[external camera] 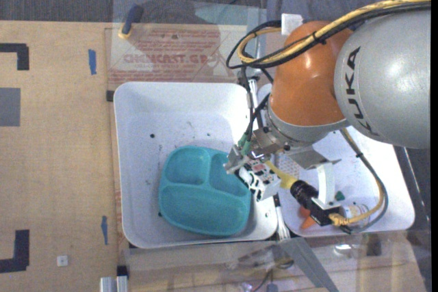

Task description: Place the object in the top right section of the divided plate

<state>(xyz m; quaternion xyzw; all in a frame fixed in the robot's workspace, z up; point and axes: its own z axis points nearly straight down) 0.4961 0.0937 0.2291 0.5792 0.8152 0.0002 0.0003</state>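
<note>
Orange piece [308, 221]: small, in the right bin [397, 210] near its front edge.
Divided plate [205, 200]: teal, flat in the left bin [137, 140], towards the front right corner.
Hand [252, 171]: over the plate's right rim, by the top right section; I cannot tell if it is spread or pinching anything.
Arm [308, 82]: above both bins' shared edge.
Worktop [55, 147]: tan, blue tape marks.
</note>
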